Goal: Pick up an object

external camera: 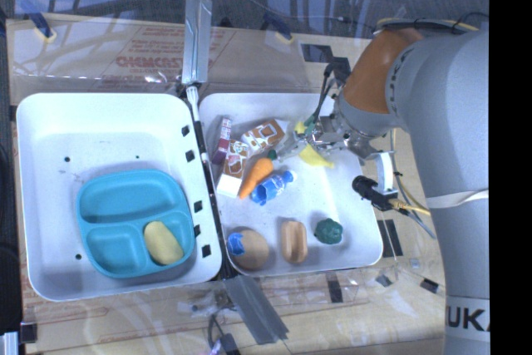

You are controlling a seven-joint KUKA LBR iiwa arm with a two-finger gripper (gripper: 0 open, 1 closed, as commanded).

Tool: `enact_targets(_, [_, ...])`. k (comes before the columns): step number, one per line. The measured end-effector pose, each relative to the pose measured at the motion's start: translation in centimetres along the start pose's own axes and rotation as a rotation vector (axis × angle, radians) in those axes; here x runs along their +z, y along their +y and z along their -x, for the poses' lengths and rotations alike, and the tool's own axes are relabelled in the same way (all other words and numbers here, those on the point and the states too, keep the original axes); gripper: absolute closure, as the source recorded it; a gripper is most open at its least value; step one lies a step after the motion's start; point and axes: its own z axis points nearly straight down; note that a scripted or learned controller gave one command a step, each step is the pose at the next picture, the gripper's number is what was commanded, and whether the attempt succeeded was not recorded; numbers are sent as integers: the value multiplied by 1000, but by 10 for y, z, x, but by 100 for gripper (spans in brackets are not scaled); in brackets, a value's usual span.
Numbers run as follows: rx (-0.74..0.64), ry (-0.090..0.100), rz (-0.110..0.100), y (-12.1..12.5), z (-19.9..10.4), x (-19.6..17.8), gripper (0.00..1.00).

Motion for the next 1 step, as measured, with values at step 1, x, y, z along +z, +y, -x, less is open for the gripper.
enact_targets(1, [-5,2,-4,0,-2,-8,100])
